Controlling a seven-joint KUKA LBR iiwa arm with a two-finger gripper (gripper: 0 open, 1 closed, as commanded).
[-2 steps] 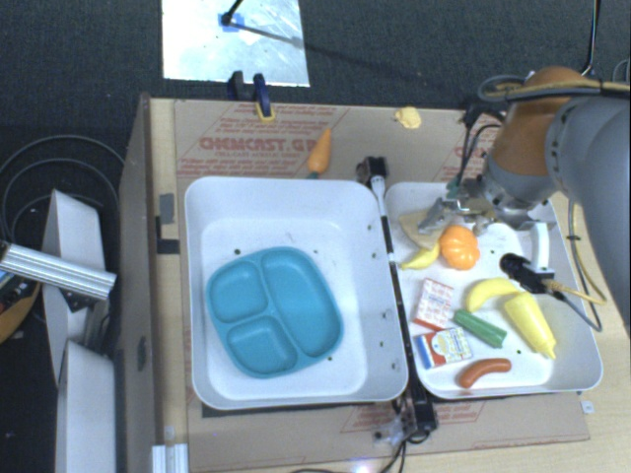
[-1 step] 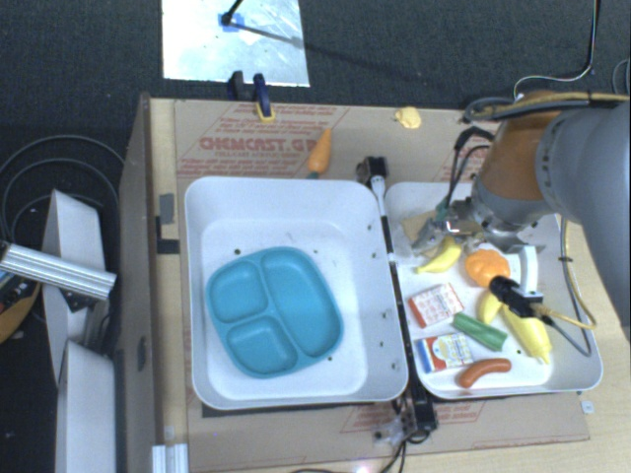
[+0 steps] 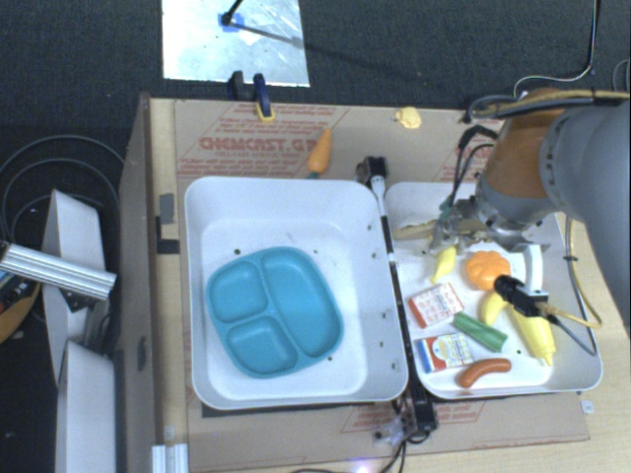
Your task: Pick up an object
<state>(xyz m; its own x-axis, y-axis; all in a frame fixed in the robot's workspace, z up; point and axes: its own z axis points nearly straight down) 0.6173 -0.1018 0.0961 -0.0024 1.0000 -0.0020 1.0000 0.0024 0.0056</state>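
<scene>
- Gripper (image 3: 456,227) sits low over the back left part of the right shallow white bin (image 3: 572,363). My grey arm with the orange band (image 3: 513,161) reaches in from the right.
- Gripper state: I cannot tell from this slant whether it is spread, pressed together or pinching anything.
- Objects to pick all lie in the right bin.
- Small yellow banana-shaped toy (image 3: 446,261) lies just in front of the gripper. It is possibly touching it, but the view is too coarse to be sure.
- Orange rounded toy (image 3: 486,267) lies just right of the banana-shaped toy, with a short yellow toy piece (image 3: 492,306) in front of it.
- Red-and-white small carton (image 3: 435,304) lies left of the short yellow piece.
- Green oblong block (image 3: 480,331) lies slantwise between that carton and a second small carton with blue and red print (image 3: 446,350).
- Reddish-brown sausage toy (image 3: 478,371) lies near the front rim.
- Long yellow corn-like toy (image 3: 538,335) lies on the right side of the bin.
- Left shallow white bin (image 3: 296,215) holds a blue plastic plate with three compartments (image 3: 274,308), lying flat.
- Brown cardboard sheet (image 3: 246,141) under the bins bears an orange carrot-shaped toy (image 3: 318,152) just behind the left bin and a small yellow lump (image 3: 408,117) farther back.
</scene>
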